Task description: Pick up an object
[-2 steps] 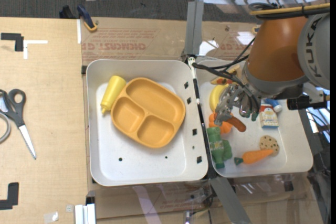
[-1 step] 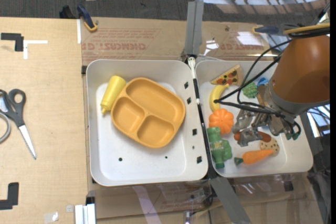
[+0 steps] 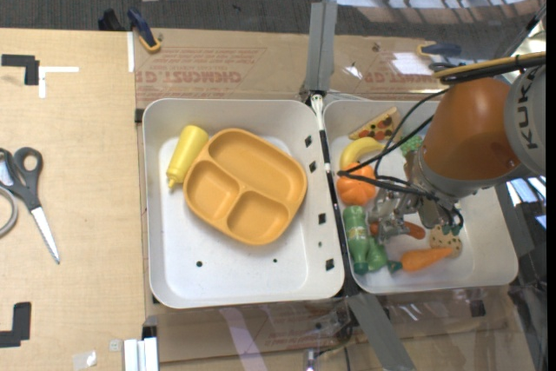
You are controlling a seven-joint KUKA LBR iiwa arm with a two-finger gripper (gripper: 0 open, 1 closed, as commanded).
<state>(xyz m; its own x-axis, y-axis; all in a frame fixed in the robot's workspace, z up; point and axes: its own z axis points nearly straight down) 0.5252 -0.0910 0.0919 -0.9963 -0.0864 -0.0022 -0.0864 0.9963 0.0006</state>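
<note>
One carrot point(image 3: 425, 259) — just beside the gripper point(image 3: 398, 220).

End effector point(image 3: 395, 217) low over toy food point(image 3: 358, 232) in right bin point(image 3: 486, 269)

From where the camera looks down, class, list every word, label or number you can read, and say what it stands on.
"KU": large dark letters on the grey arm, cut off at the edge.
Red print on the cardboard sheet behind the bins: upside down and too blurred to read reliably.
No text is legible on the bins or toys.
</note>
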